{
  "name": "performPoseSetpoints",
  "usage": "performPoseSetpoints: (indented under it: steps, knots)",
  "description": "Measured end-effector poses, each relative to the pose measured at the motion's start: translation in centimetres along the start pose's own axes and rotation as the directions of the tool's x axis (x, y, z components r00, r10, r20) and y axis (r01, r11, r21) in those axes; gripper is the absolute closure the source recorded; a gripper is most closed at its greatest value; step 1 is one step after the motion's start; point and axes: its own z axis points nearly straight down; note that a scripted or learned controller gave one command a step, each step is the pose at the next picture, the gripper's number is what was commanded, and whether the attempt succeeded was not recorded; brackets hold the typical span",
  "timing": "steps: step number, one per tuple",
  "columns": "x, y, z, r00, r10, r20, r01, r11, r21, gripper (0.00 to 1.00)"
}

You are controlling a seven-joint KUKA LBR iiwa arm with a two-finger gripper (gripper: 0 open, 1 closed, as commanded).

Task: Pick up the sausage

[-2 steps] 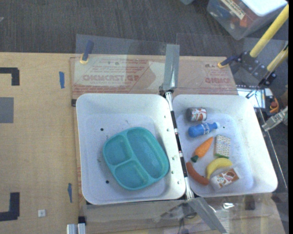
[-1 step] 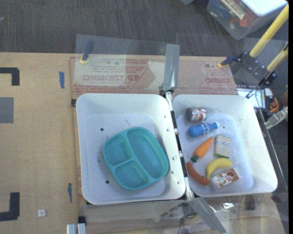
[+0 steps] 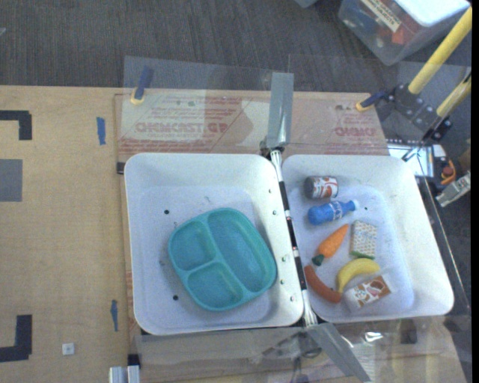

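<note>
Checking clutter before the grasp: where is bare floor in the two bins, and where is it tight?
Right bin: bare strip along its right wall, beyond the cracker and banana. Left bin: bare margin behind the teal plate. Tightest around the sausage, between banana, carton and carrot.

The clear plastic storage box [image 3: 389,22] at the top right is cut off by the top edge, and the yellow rods [image 3: 443,51] beside it run out of the picture. The labels on the small red-and-white can [image 3: 322,187] and the brown-and-white carton [image 3: 367,292] are too blurred to read. The black floor marks [image 3: 15,125] are clipped by the left edge.
</note>
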Motion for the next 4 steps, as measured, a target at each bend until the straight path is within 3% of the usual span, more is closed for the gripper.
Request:
performPoseSetpoints:
  steps: [2, 3, 4]
  knots:
    - [-0.5, 0.1, -2.2, 1.000, 0.003, 0.012, -0.003, 1.000, -0.009, 1.00]
    - [9.8, 2.8, -4.2, 0.998, -0.039, -0.044, 0.040, 0.999, 0.034, 1.00]
    - [15.5, 7.0, -1.4, 0.977, -0.209, -0.052, 0.210, 0.977, 0.027, 1.00]
